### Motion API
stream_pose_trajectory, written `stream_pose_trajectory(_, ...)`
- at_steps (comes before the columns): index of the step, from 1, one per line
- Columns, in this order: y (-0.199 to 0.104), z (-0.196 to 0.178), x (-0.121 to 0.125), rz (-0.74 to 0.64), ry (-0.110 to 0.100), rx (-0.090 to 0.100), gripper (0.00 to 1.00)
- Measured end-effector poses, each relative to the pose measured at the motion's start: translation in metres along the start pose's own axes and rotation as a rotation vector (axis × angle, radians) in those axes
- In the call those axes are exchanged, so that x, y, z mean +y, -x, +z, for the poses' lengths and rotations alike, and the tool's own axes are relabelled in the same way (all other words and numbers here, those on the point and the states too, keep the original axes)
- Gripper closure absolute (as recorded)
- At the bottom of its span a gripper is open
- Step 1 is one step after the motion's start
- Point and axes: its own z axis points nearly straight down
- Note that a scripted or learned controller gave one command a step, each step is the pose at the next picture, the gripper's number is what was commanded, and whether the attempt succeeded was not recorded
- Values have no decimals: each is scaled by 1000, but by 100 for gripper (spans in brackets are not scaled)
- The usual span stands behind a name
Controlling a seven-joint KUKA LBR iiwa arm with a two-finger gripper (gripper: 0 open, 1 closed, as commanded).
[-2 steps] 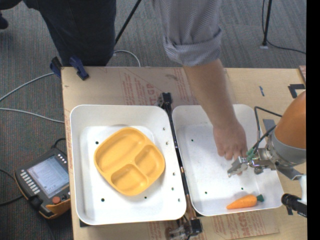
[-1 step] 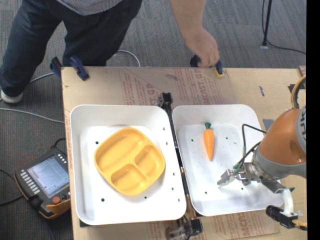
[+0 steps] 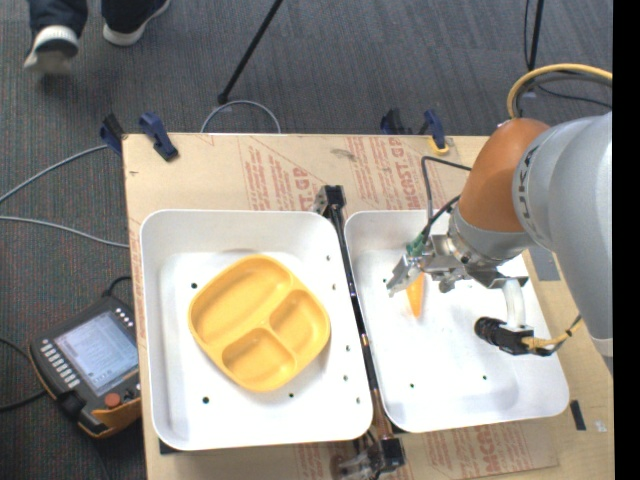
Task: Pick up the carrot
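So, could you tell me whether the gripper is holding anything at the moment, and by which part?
It cannot be told: the gripper sits right at the top end of the carrot in the right bin, but a grip isn't visible.

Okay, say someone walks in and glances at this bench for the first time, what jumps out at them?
Probably the yellow divided plate, bright against the left white bin and lying at a slant in its middle. Next the big grey arm with its orange band coming in from the right, its gripper right over the small orange carrot in the right white bin.
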Motion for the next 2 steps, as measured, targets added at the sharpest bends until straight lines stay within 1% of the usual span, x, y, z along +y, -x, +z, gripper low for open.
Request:
stream_pose_trajectory(1,-10,31,8,1,-4,-1,0)
stream_pose_trajectory(2,-11,21,8,-6,-6,-1,100)
